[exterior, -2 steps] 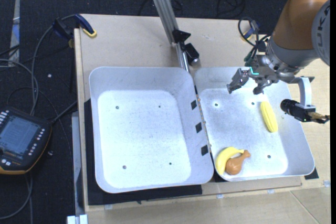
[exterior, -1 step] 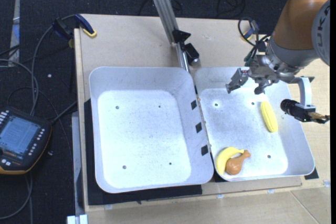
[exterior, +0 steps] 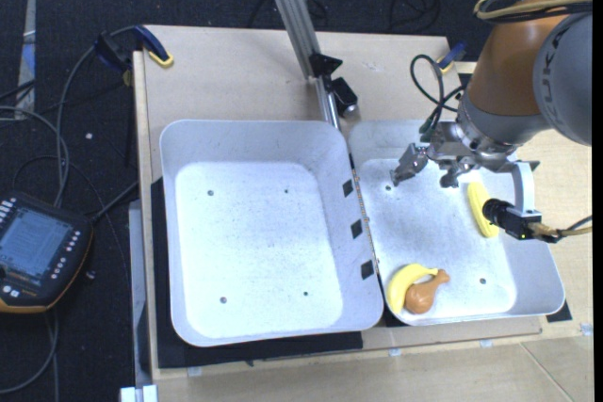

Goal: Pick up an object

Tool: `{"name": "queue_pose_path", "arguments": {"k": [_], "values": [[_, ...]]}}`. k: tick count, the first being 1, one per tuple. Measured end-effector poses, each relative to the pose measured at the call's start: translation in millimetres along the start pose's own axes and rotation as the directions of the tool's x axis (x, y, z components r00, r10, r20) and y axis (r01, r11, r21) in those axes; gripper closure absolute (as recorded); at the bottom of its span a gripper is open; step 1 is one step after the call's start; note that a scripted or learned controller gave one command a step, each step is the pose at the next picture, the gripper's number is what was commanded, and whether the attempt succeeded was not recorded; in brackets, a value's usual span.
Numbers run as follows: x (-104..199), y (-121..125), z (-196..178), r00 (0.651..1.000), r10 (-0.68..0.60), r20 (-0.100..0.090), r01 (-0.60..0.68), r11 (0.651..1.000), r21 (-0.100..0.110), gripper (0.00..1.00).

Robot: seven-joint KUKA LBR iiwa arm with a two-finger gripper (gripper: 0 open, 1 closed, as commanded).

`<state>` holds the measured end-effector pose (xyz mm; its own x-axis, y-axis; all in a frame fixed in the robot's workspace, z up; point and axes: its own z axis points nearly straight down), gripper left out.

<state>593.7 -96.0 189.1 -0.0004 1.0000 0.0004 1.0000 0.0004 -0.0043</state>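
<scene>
- Objects for picking lie in the right bin (exterior: pixel 528 292), the landmark for every place given here: a yellow banana-shaped piece (exterior: pixel 406 279) and an orange-brown drumstick-shaped piece (exterior: pixel 423 293) at its near edge, and a second yellow piece (exterior: pixel 480 205) by its right wall.
- Banana-shaped piece: curved, its long axis runs roughly along the bin's near wall, arching over the drumstick and touching it.
- Drumstick piece: its fat end points toward the near-left corner of the bin, its thin end toward the right and a little away from the near wall.
- Second yellow piece: elongated, its long axis runs from far to near alongside the bin's right wall; the arm's parts partly cover it, so its full shape is hard to make out.
- Tool (exterior: pixel 412 165) hangs over the far-left part of the bin, well apart from the pair at the near edge; whether it is spread or pressed together I cannot tell, and nothing is seen between its tips.
- Both toys look like smooth, glossy plastic; the bin is shallow, white, finely speckled, with rounded corners.
- Left bin (exterior: pixel 179 146) sits just beside it on the pale wooden worktop (exterior: pixel 236 71).
</scene>
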Motion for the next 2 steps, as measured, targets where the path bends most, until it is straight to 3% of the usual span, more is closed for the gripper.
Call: {"name": "queue_pose_path", "arguments": {"k": [2], "values": [[2.0,7.1,96.2,1.0,0.0,0.0,0.0,1.0,0.0,0.0]]}}
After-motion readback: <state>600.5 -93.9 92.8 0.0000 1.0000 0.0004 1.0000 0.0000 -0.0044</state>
